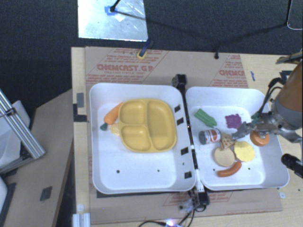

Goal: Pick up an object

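in right bin (pixel 265 176), pincer (pixel 230 139) low over clutter, reaching in from right; finger state cannot tell. nearest target: small tan wedge (pixel 227 143) directly beneath tip, can (pixel 209 136) just left, yellow disc (pixel 244 151) just right.

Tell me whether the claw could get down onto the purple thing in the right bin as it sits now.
Probably yes. The purple piece lies alone on bare bin floor, apart from the green piece, and the claw hovers just beside it with nothing between them.
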{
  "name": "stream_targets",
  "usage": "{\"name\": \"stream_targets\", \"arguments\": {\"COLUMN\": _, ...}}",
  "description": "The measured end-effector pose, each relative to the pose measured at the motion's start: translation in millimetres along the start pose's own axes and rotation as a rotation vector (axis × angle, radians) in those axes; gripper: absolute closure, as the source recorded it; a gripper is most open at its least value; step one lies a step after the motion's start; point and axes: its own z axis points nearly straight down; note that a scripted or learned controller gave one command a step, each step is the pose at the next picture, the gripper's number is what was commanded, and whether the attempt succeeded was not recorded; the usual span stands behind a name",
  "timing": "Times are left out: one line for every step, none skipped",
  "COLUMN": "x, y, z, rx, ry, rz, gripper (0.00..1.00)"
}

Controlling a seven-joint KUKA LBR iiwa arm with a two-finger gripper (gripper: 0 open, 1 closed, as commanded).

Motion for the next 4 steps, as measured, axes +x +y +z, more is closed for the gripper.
{"name": "stream_targets", "arguments": {"x": 2, "y": 0, "z": 42, "rx": 0.001, "ry": 0.001, "rz": 0.000, "gripper": 0.00}}
{"name": "stream_targets", "arguments": {"x": -1, "y": 7, "z": 73, "rx": -0.014, "ry": -0.005, "rz": -0.002, "gripper": 0.00}}
{"name": "stream_targets", "arguments": {"x": -1, "y": 8, "z": 96, "rx": -0.006, "ry": -0.002, "rz": 0.000, "gripper": 0.00}}
{"name": "stream_targets", "arguments": {"x": -1, "y": 8, "z": 87, "rx": -0.006, "ry": -0.002, "rz": 0.000, "gripper": 1.00}}
